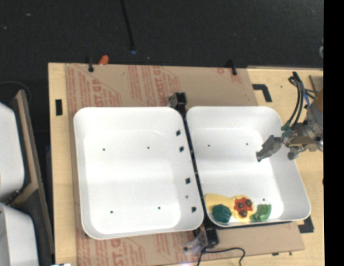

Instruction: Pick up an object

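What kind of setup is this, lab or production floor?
Most likely a lab grasping test bench: two shallow white bins, left bin and right bin, sit on a wooden board, the gripper reaches in over the right bin, and small toy-like objects lie in its near corner.

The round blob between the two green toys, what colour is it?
Red with dark spots, lying on a yellow patch; the camera view shows it.

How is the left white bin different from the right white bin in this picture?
The right bin holds objects along its near edge: a yellow item, a teal one, a red one and a green one; the left bin shows bare floor. The pincer is above the right bin, not the left. Both are shallow and white.
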Controlling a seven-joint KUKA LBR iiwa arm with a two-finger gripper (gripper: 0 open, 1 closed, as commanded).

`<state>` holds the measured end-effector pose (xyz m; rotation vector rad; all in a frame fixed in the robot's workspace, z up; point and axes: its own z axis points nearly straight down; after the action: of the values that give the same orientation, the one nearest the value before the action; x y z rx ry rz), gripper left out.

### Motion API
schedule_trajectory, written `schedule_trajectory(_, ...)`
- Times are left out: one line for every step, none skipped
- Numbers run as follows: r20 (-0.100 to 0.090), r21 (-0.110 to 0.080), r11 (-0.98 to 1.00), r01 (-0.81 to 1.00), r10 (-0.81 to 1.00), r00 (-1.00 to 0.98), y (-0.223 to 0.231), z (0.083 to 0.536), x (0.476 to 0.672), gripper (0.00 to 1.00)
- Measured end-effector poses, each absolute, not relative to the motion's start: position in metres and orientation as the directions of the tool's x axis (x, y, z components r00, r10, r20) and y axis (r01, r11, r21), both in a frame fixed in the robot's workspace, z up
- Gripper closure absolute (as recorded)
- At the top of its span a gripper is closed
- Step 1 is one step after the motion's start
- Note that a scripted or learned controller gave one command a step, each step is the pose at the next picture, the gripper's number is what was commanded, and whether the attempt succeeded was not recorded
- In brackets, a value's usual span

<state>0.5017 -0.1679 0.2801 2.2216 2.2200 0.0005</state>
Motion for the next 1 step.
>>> schedule_trajectory(0.002,-0.009,0.002,1.0,1.0,-0.002,-0.1261,0.1693,0.5153,0.0)
